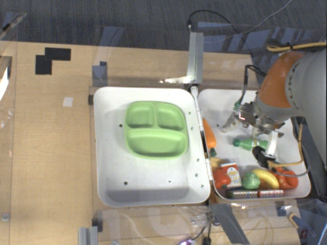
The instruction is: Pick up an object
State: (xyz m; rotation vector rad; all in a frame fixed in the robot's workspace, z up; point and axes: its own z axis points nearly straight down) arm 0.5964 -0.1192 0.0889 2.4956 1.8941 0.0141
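Observation:
The right bin [219, 103] holds a pile of toy food along its near side. An orange carrot [208, 134] lies against the bin's left wall. A small green bottle [244, 143] lies on its side mid-bin. My gripper [246, 130] hangs low over the bin's middle, just behind the green bottle. Its fingers are spread open, one silver finger [228, 125] pointing left, and nothing is between them. At the near edge sit a red tomato [220, 177], a small box [233, 174], a green pepper [250, 180], a yellow banana [266, 176] and a red piece [289, 180].
The left bin [110, 188] carries a green divided plate [155, 128] at its centre. A dark bar [244, 193] lies along the right bin's near wall. The arm's orange band [276, 88] and grey body cover the right bin's far right corner.

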